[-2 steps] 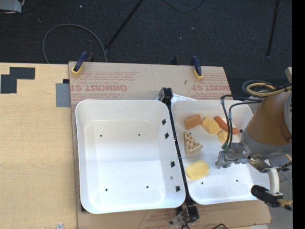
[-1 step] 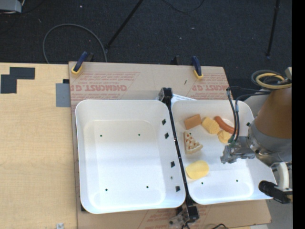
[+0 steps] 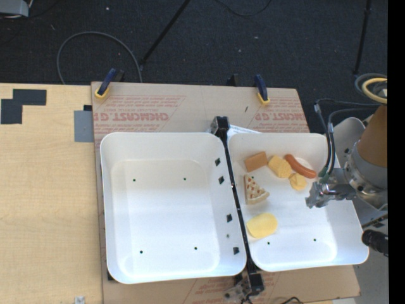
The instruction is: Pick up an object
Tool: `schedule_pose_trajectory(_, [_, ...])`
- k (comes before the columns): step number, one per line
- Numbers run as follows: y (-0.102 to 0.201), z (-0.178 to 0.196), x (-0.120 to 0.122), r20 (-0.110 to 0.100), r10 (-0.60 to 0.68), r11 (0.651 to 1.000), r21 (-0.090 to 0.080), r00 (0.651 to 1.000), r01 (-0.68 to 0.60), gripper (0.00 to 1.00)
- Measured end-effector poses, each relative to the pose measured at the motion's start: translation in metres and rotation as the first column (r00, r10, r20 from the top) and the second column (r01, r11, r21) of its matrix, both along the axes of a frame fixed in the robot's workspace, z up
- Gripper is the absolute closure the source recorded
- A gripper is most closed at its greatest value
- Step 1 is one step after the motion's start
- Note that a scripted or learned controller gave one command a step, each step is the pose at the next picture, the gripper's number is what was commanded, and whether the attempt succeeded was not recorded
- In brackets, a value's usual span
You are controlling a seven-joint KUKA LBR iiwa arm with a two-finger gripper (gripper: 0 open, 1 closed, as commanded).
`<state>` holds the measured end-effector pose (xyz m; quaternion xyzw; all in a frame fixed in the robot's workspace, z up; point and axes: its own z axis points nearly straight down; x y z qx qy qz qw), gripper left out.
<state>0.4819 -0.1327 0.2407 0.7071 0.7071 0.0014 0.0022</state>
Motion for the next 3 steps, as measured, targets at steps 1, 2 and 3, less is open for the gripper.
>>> schedule_pose_trajectory(1, [0.0,0.008,0.0,-0.005,-0.001,1.0,0.001,1.0,0.001,1.0])
schedule_pose_trajectory(2, [0.051,-0.004,0.027,-0.007,0.004,1.0,0.002,1.0,-0.004,1.0])
schedule_pose_trajectory(3, [0.093,-0.017,0.053,-0.007,0.003,1.0,0.002,1.0,-0.003,1.0])
